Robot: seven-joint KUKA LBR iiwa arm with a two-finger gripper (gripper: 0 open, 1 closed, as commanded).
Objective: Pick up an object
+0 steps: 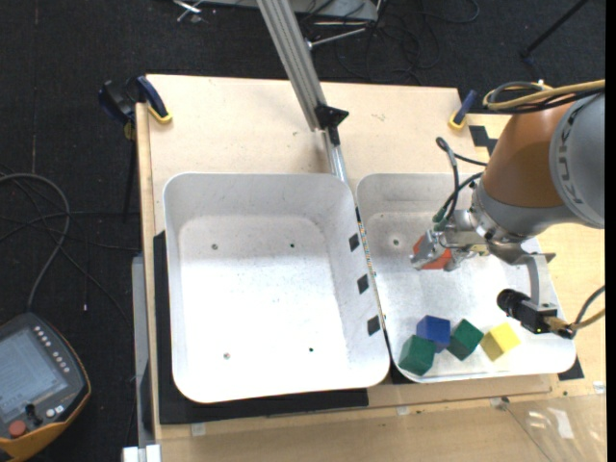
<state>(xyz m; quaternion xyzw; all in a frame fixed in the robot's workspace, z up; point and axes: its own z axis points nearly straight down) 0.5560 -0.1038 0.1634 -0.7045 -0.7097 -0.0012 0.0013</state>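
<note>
The gripper [435,254] is hanging over the middle of the right bin [385,195], low over the floor; something red-orange is showing at its tip, but whether that is a held object or part of the tool I cannot tell, nor can I tell how wide it is standing, since the wrist is covering it from above; the arm [539,171] is reaching in from the right, its orange band sitting above the bin's far right side.

The blocks are lying together toward the bin's near edge, well apart from the gripper: a blue block [434,329] is touching a dark green block [418,354] in front of it; a second green block [466,339] is sitting just to their right; a yellow block [500,341] is lying beside that one, near the rim; the left bin [192,195] is sitting alongside, its wall touching the right bin's.

As I judge it, the step in hand is the approach or the descent, not yet a proven lift; if nothing is held, the next move is calling for a shift toward the near edge, centring over one block; the yellow one, standing slightly freer, is looking easiest, since the blue and dark green are crowding each other.
</note>
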